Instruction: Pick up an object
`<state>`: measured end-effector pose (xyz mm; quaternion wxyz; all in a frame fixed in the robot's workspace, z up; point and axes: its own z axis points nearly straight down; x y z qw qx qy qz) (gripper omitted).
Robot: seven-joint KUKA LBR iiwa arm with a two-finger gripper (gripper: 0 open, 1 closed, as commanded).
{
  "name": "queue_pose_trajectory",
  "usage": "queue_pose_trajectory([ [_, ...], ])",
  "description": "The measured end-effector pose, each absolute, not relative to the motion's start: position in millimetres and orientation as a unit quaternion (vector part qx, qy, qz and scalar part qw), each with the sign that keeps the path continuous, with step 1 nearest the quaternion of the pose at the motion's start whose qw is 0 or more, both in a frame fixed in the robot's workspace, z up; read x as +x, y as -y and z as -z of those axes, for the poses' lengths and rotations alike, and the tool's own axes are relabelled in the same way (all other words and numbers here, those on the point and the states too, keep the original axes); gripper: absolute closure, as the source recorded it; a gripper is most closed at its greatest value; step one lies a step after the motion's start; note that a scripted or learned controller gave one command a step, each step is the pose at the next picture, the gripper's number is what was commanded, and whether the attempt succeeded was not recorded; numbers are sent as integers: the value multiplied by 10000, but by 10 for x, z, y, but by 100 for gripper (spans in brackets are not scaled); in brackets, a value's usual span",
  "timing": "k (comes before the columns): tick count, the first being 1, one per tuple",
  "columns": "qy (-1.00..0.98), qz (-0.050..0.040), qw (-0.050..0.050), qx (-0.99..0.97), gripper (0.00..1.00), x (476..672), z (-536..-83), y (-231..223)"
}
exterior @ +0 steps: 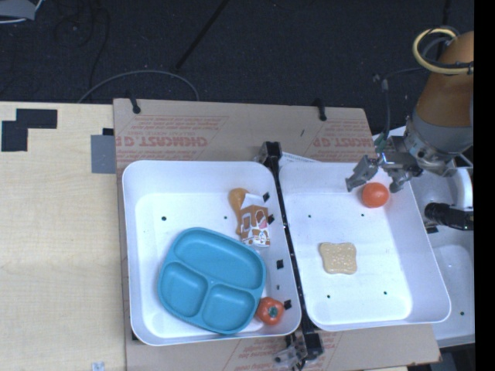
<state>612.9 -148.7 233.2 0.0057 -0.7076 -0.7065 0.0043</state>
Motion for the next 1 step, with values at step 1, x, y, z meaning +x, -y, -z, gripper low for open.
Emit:
queue_pose_trajectory([
  [1, 7072, -4, 1, -7070, 0, 6154, -2407, 1488],
])
